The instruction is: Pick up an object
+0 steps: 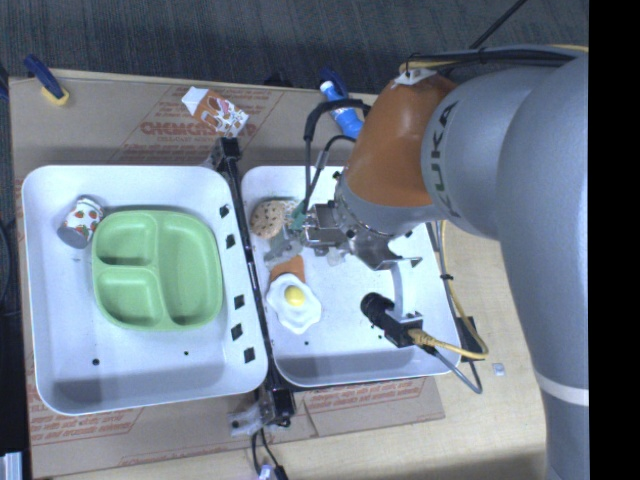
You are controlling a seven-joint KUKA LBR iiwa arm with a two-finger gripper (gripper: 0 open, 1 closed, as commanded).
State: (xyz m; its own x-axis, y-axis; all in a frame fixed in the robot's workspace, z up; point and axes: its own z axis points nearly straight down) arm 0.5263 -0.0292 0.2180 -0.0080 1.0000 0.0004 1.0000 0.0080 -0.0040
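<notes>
Claw: the claw (318, 226) sits low in the right bin (340, 363), under the arm's orange band (400, 148); how far it is open, and whether it has hold of anything, I cannot tell (the wrist hides it).
Nearest things: a brown cookie (268, 217) just left of it, an orange piece (289, 267) below it, a fried egg toy (294, 304) lower.
Progress: nothing visibly lifted; grasp and lift seem left to do.
Orientation: the orange piece's long axis seems to run up-right toward the claw.
Left bin (50, 368): green divided tray (157, 266), small patterned cup (80, 221).
Bench (160, 118): cardboard-lined.
</notes>
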